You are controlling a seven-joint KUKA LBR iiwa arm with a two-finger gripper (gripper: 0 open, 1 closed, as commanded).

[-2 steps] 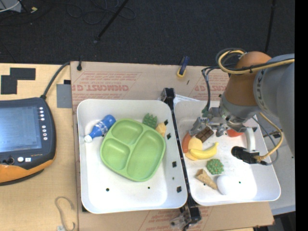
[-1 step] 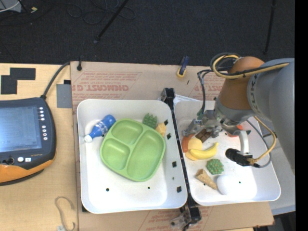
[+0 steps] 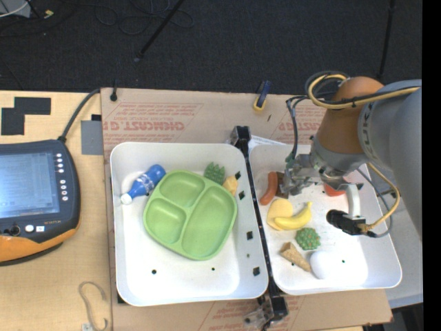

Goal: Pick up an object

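The grey arm (image 3: 386, 126) with its orange band (image 3: 344, 116) reaches in from the right and bends down over the upper part of the right bin (image 3: 386, 274). Its gripper (image 3: 298, 178) hangs low above the bin floor, close beside a red-brown sausage-shaped toy (image 3: 269, 187) that lies against the bin's left wall. The fingers are dark and crowded by cables, so whether they are spread or closed cannot be told, and nothing can be seen clamped between them.

Just below the gripper lies a yellow banana (image 3: 292, 216), touching a second pale yellow piece to its left. Below the banana sits a small green bumpy fruit (image 3: 308, 238), then a tan cone-shaped piece (image 3: 295, 256) beside a white egg-shaped object (image 3: 321, 263). A small red item (image 3: 335, 191) peeks out to the right of the wrist.

In the left bin (image 3: 131, 274) a green divided plate (image 3: 191, 213) rests tilted near the middle. A blue and white bottle (image 3: 143, 183) lies at its upper left, and a dark green bumpy toy (image 3: 215, 172) with a yellow scrap beside it sits at its upper right.

On the tabletop (image 3: 83, 254) to the left rests a control tablet (image 3: 34, 192) with an orange edge
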